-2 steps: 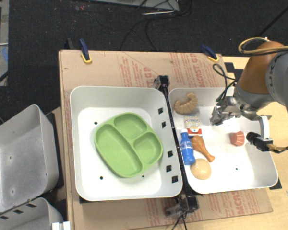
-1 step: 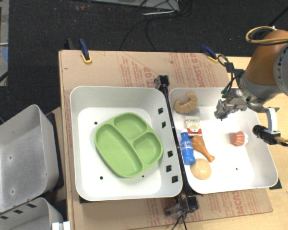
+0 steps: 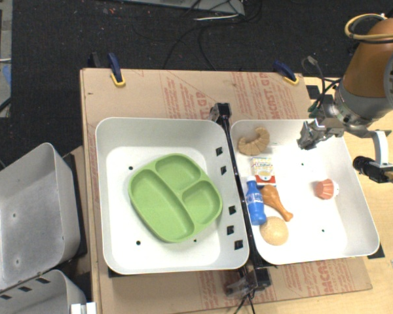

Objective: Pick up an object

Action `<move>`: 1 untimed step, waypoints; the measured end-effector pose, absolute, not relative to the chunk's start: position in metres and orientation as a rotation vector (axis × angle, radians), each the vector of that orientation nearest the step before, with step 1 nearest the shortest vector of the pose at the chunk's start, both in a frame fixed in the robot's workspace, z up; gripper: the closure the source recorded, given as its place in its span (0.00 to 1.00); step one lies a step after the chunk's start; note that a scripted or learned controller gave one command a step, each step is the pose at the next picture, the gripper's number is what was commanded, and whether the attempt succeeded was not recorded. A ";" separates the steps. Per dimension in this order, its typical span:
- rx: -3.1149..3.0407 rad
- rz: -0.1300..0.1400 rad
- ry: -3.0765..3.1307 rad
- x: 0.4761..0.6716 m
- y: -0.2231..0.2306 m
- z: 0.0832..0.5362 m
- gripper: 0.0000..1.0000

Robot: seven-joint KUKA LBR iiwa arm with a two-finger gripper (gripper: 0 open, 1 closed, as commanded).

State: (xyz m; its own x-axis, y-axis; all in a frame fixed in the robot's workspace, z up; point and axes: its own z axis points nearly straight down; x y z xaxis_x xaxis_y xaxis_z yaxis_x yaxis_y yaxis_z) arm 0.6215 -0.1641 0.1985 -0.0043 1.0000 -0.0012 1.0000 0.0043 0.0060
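White plastic bins sit side by side on a cardboard-covered tabletop (image 3: 157, 90), and every loose item lies in the right bin (image 3: 354, 201): a tan croissant (image 3: 254, 140) at the far left corner, a small carton (image 3: 262, 169) with a red label below it, a blue bottle (image 3: 255, 201), an orange drumstick (image 3: 277, 203), a pale round bun (image 3: 274, 231), and, well apart to the right, a pink cupcake-like toy (image 3: 324, 189). The left bin (image 3: 111, 175) carries a green divided plate (image 3: 175, 197). The gripper (image 3: 310, 136) hangs over the far edge of the right bin with nothing in it; whether its fingers are spread or closed I cannot tell from this angle. The step in hand looks like the approach, with no object chosen yet. Next it would need to move in over one item and descend; the pink toy, standing alone, seems the easiest target, while the cluster on the left risks a crowded grasp. Red printing on the cardboard is mirrored and only partly legible; the carton's label is too small to read.
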 end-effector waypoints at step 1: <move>2.212 0.005 2.221 0.627 -0.174 0.253 1.00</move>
